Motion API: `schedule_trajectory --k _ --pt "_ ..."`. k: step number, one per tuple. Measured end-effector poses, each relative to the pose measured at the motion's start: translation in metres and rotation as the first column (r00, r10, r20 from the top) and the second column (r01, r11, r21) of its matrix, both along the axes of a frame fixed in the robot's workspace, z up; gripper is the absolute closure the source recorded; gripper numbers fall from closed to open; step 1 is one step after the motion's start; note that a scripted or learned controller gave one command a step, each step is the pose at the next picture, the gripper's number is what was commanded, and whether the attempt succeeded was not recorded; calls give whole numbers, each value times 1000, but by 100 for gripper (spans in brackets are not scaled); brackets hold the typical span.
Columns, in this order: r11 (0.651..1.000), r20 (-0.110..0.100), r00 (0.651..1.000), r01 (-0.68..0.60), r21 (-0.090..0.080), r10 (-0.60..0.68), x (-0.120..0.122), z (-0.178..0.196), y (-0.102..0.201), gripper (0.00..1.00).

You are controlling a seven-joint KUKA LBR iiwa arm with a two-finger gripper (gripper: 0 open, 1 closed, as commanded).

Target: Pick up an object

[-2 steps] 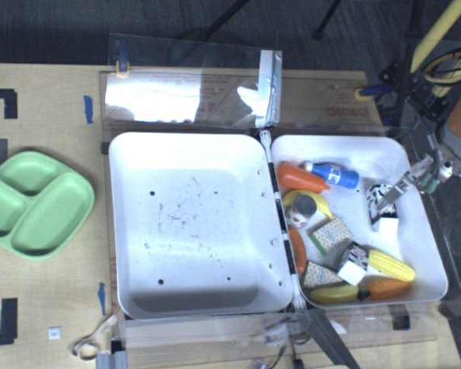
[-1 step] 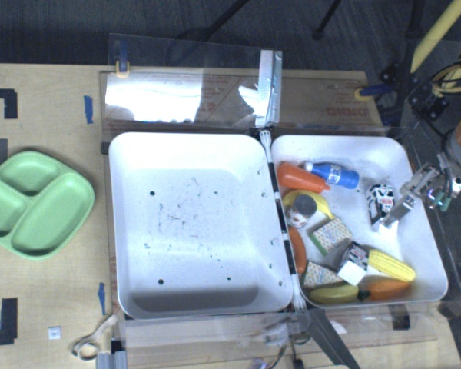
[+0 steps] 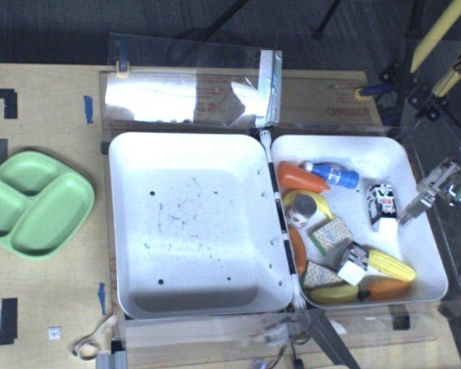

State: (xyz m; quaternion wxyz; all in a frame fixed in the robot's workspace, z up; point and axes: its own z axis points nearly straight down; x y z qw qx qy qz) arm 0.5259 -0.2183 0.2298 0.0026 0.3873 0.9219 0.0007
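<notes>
the hand [image 3: 429,189] sits at the right edge of the right bin [image 3: 426,244], its metal fingers reaching over the rim toward the left. whether it is apart or together i cannot tell at this size, and nothing shows between its tips. it hangs just beside a small black and white toy [image 3: 382,203], not touching it.

the things to pick all lie in the right bin, crowded toward its left and front. counted: one blue and white bottle [image 3: 332,175] at the back, one orange carrot [image 3: 300,178] touching it, one yellow round toy [image 3: 306,204], one checked box [image 3: 329,234], one corn cob [image 3: 391,265], and one banana [image 3: 334,292] at the front wall.

the left bin [image 3: 192,221] shows only specks on its floor. both bins rest on a pale wooden desk [image 3: 54,298]. one green divided plate [image 3: 35,203] lies on the desk well left of the bins. dark carpet [image 3: 177,6] lies beyond the desk.
</notes>
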Motion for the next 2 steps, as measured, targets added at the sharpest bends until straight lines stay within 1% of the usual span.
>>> schedule_trajectory --k 1,2 --pt "993 -1 993 -114 0 114 33 -78 -3 0" --pt "979 1 979 -204 -2 204 63 -129 3 0"
